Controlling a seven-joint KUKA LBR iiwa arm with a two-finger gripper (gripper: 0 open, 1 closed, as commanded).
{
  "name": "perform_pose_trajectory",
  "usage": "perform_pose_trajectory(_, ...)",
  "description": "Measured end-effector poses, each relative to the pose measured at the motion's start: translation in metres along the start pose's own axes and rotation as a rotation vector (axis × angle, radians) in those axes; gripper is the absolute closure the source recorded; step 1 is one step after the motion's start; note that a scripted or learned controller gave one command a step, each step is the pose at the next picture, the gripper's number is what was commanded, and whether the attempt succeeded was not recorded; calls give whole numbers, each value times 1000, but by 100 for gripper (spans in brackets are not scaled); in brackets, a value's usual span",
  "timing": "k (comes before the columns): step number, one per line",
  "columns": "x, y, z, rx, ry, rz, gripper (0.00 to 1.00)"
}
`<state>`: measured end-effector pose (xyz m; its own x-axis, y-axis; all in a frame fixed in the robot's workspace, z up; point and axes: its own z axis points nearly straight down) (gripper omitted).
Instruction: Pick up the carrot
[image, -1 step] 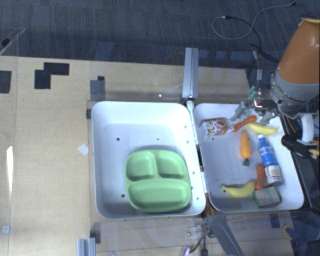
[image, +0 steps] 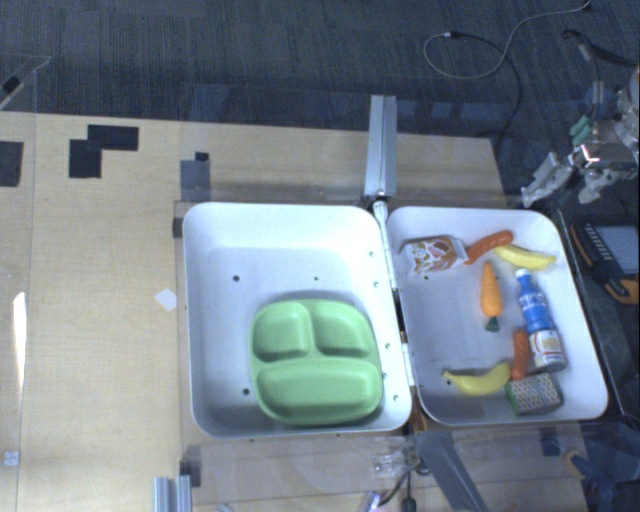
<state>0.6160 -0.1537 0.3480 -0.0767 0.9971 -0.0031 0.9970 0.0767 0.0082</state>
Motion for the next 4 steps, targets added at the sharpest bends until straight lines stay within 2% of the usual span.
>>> perform_pose_trajectory(1,-46,-27,-79,0,-1,-160,0)
perform_pose_trajectory(2,-43,-20,42,2,1,-281,0)
perform_pose_trajectory(3,-47,-34,213,3,2,-90,0)
perform_pose_trajectory(4,-47,-34,213,3,1,-90,0)
